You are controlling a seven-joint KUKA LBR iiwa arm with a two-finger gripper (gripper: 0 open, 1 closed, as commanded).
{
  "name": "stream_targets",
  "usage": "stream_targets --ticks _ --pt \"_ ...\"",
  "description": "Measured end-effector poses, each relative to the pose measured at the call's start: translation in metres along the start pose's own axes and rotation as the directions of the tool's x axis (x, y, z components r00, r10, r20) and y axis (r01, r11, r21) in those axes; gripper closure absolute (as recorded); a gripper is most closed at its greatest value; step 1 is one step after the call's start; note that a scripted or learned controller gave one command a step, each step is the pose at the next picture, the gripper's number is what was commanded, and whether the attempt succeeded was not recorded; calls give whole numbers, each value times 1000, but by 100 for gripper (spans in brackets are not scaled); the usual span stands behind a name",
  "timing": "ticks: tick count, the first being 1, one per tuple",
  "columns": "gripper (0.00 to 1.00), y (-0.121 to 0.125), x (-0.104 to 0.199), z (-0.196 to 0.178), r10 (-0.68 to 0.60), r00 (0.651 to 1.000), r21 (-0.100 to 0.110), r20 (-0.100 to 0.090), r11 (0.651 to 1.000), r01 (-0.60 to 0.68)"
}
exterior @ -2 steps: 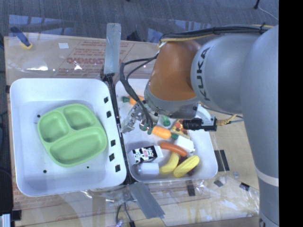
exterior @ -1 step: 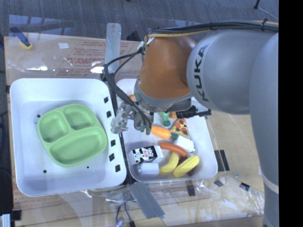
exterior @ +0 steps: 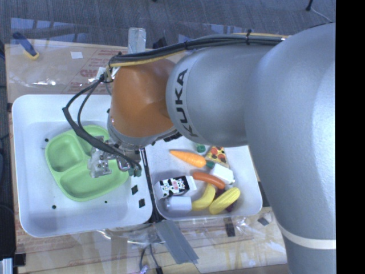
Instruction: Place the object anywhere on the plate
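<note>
Hand (exterior: 108,165) over the green plate (exterior: 65,153) in the left bin (exterior: 28,210); can't tell its grip state. Toy food, carrot (exterior: 188,157) and bananas (exterior: 219,198) included, sits in the bin beside it.

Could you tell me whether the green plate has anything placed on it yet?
Apparently not: the green plate shows bare compartments, though the tool hides its right part.

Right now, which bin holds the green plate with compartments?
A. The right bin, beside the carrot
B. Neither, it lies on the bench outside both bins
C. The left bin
C: the green plate lies inside the left bin, while the carrot lies in the right bin.
</note>
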State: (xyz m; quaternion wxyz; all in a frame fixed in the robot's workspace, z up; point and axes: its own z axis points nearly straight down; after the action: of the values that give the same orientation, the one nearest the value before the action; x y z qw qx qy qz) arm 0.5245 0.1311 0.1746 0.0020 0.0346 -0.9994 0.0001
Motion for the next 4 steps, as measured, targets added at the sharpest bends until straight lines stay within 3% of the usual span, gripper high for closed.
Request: stream_targets --ticks 1,2,3,4 --pt "0 -1 0 0 1 1000 0 1 1000 -1" --pt "0 -2 -25 78 -108 994 -7 18 994 108" --pt "0 -15 35 77 -78 997 -11 26 997 78" --pt "0 -73 33 41 -212 977 -1 1 977 212"
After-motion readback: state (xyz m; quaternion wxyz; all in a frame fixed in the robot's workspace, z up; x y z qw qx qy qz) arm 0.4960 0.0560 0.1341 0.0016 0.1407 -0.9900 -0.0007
